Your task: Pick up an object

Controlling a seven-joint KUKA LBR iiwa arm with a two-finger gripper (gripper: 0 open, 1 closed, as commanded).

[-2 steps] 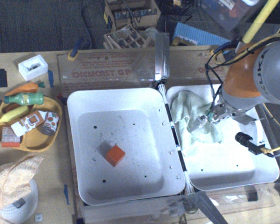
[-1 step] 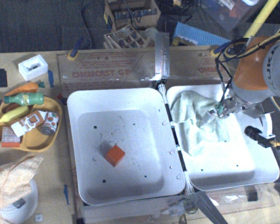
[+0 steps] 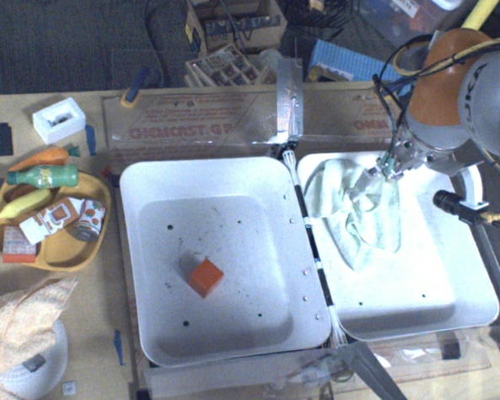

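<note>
I see my claw (image 3: 383, 171) in the right bin (image 3: 442, 301), clamped on a pale cloth (image 3: 352, 210) heaped there. An orange block (image 3: 206, 276) sits alone in the left bin (image 3: 149, 201), well apart.

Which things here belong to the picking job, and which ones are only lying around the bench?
Part of the job:
- pincer, down in the right bin
- pale cloth in that bin, by the pincer
- orange block in the left bin

Just lying about:
- yellow bowl of toy food
- small white box
- beige towel
</note>
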